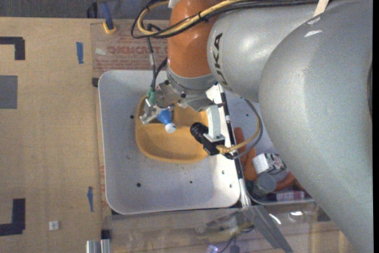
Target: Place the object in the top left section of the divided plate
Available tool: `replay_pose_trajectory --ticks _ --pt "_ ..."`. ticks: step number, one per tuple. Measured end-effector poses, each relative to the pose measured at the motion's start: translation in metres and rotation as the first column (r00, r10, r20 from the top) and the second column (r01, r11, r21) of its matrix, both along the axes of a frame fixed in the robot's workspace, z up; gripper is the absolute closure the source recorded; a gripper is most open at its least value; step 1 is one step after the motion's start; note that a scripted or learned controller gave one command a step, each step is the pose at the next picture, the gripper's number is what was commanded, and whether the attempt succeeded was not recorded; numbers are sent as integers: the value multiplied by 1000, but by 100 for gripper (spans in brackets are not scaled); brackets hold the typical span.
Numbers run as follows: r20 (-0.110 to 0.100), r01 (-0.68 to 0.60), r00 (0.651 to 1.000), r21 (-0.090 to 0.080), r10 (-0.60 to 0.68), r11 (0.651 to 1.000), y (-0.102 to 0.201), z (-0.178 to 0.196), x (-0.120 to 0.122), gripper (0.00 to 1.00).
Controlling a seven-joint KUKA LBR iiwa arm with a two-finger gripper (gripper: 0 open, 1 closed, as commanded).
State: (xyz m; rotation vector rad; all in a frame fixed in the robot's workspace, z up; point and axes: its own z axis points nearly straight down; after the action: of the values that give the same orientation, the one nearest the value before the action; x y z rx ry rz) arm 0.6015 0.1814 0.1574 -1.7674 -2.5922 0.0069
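A yellow-orange divided plate (169,148) lies in the left white bin (118,127), partly covered by my wrist. My gripper (157,114) hangs over the plate's upper left part, close above it. At its tip I see a small blue and white object (166,121), right by the fingers; whether it is held or resting on the plate I cannot tell. The orange band of the arm (189,38) and the grey arm body hide the plate's upper right edge.
The right bin (278,198) holds several items, among them an orange piece (241,145), a white and grey object (269,169) and a red one (287,182). Brown cardboard (47,127) covers the bench to the left. Cables run along the arm.
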Motion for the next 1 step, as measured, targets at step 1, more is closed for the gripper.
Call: replay_pose_trajectory --ticks 1 --pt "7 -115 993 3 115 993 2 -38 14 0"
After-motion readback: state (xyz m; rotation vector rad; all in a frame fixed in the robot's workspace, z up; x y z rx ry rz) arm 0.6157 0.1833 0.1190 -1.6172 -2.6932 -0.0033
